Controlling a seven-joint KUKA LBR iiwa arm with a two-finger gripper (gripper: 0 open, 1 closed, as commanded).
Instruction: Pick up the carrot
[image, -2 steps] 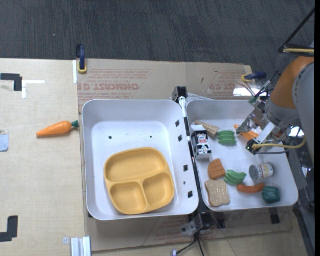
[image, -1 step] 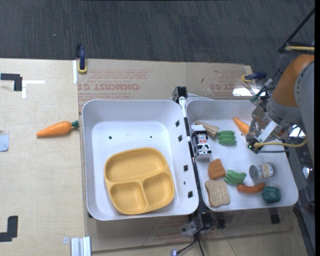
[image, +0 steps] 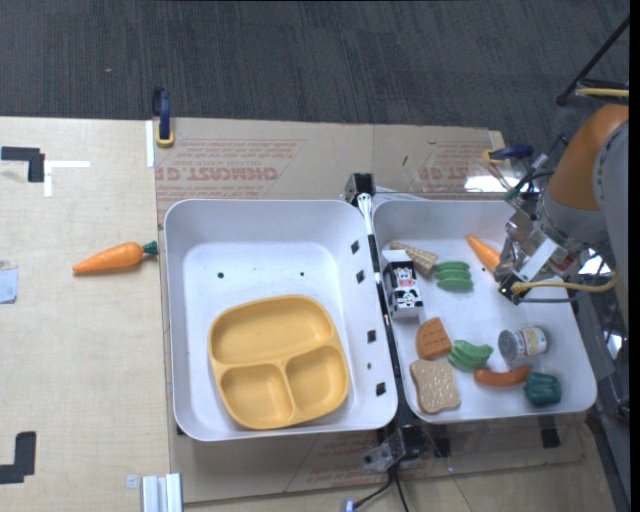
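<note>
Approach step: the carrot (image: 482, 250) lies in the bin (image: 585, 350) just beside the fingers (image: 513, 272), seemingly ungripped. Whether they are apart cannot be told. Next, they likely must straddle it and close.

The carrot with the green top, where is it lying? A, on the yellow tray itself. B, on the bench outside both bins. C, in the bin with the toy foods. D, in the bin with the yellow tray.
B: the carrot with the green top lies on the bare bench, just outside the wall of the bin that holds the yellow tray.
</note>
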